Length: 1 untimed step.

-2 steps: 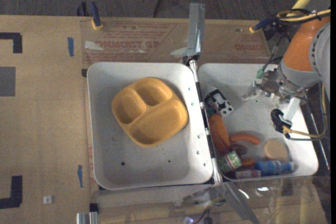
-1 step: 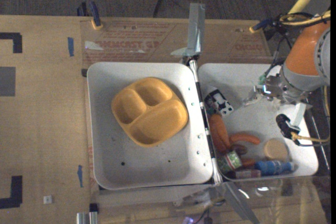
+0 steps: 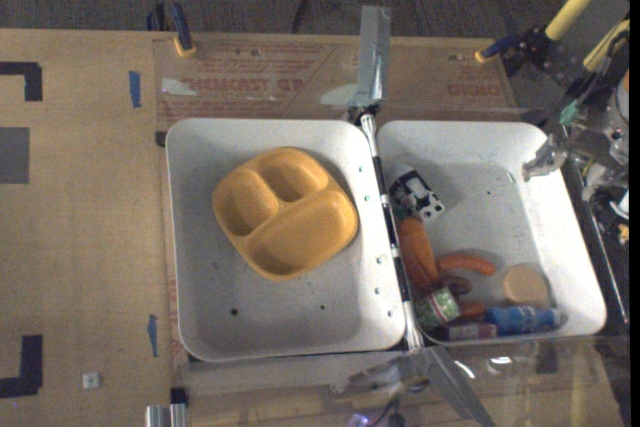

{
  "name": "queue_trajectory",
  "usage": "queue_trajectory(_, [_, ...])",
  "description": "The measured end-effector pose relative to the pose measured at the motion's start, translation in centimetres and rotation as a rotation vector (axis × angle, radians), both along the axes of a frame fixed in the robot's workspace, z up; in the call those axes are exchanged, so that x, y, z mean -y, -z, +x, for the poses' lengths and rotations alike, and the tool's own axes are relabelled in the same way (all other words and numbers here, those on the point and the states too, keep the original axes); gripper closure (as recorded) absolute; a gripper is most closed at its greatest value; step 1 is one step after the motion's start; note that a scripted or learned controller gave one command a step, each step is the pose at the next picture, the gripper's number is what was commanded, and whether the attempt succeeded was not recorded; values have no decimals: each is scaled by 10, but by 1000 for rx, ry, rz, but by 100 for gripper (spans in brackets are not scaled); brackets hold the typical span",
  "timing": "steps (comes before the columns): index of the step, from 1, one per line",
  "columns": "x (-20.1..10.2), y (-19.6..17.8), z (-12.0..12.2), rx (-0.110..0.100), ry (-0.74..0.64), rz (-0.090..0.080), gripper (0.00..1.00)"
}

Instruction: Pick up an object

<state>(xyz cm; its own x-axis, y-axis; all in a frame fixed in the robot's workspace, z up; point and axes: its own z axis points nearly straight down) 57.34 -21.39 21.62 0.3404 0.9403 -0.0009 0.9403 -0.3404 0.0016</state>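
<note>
Down at the near wall of the right bin, a blue bottle lies on its side, one of it, with one green can just beside it in the near left corner and a small purplish item against the wall between them, too blurred to name.

Counting on: one round tan disc sits just behind the bottle. One orange carrot-shaped piece lies along the left wall, and one orange-red sausage-shaped piece lies beside it. One black-and-white toy sits farther back, also near the left wall. That makes seven pickable things here, all crowded into the left and near parts. The far right floor of this bin is bare white.

Two bins in all, touching along the middle. The left bin holds a single yellow divided plate with three compartments, set near the middle, with bare floor all around it.

Over at the right, the gripper hangs by the far right corner of the right bin, well apart from the cluster. Open or closed, I cannot tell: it is too small and blurred.
</note>
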Motion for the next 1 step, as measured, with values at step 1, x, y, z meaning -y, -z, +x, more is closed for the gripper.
queue_trajectory(1, [-34, 106, -65, -1, -173, 2, 0])
